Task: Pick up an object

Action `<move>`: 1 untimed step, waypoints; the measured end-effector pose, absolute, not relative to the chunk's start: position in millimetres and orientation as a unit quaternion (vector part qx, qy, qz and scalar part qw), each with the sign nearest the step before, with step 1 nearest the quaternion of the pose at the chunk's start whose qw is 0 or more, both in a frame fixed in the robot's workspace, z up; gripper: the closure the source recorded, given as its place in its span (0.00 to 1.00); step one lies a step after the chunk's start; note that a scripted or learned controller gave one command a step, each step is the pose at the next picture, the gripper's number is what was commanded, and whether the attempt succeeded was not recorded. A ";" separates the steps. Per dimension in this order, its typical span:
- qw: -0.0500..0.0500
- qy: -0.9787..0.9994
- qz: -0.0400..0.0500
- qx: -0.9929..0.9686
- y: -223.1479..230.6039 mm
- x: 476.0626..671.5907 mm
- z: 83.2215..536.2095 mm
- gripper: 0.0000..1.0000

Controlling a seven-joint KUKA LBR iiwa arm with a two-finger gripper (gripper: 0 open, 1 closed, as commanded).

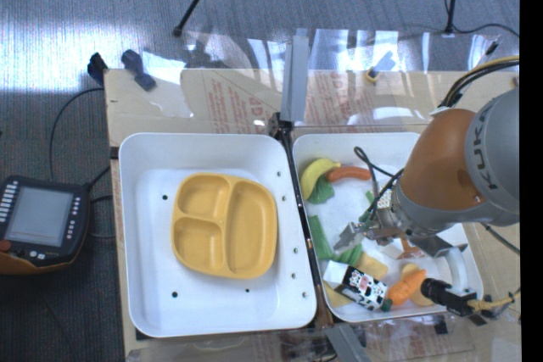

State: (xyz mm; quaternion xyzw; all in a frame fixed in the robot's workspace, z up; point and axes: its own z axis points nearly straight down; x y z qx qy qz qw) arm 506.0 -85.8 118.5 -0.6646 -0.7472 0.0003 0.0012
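at the right bin's near edge lies a black-and-white carton beside an orange toy. above them the tool hovers over green pieces; its spread cannot be told. farther back lies a banana. the left bin holds a yellow tray.

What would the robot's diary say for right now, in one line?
gripper: low in right bin, over green pieces | yellow tray: left bin | nothing seen held
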 end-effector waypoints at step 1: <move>0.002 -0.741 0.001 -0.671 -86.2 510.6 86.1 0.00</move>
